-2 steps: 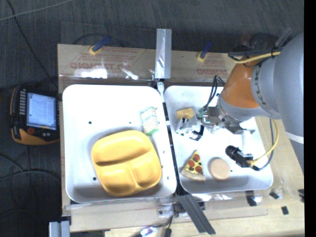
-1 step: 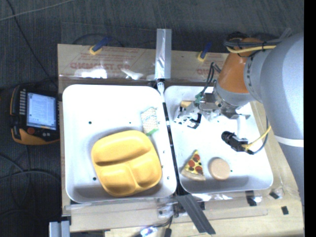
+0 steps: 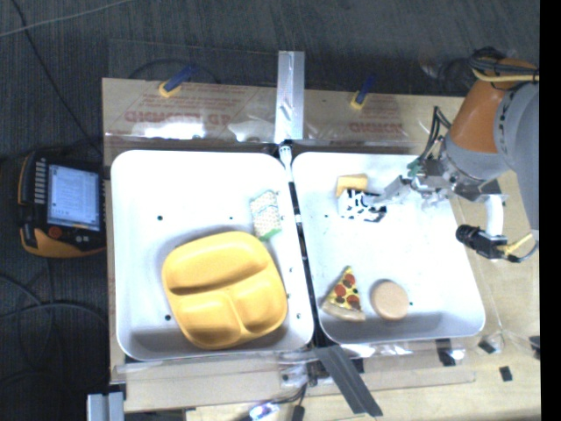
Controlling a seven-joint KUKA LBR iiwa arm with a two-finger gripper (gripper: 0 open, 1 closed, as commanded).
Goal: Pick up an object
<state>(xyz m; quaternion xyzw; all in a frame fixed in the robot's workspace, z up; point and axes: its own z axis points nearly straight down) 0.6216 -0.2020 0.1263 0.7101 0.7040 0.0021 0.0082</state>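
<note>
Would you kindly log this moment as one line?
arm: over right bin | end effector: near black-and-white item, yellow block | pizza slice, round piece: untouched

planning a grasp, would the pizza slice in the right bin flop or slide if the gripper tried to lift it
The pizza slice looks like a moulded toy, so it is probably stiff, not floppy. It lies flat on the smooth bin floor, so fingers may struggle to get under it and could push it along. It sits close beside the round cookie, which might get nudged.

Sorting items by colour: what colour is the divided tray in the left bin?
Yellow. The divided tray shows best in the camera view.
</note>
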